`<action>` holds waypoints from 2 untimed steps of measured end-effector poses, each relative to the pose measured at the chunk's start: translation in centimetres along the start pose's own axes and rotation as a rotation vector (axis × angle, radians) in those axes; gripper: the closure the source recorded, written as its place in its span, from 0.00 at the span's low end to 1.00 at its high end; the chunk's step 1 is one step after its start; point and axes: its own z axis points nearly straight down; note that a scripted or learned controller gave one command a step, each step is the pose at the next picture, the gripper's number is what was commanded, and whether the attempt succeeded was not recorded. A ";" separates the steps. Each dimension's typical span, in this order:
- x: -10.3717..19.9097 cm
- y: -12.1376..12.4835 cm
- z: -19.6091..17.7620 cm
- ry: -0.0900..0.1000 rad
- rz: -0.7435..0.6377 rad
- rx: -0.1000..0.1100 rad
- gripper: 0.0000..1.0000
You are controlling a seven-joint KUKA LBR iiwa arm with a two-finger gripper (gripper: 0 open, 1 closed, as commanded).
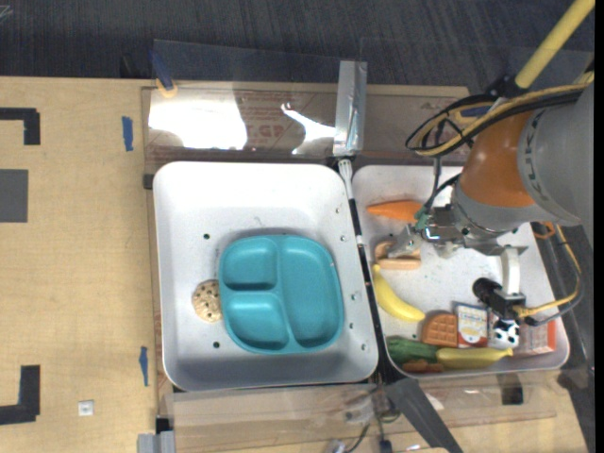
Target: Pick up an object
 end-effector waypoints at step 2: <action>0.1 0.1 -1.0 0.002 -0.001 -0.002 0.00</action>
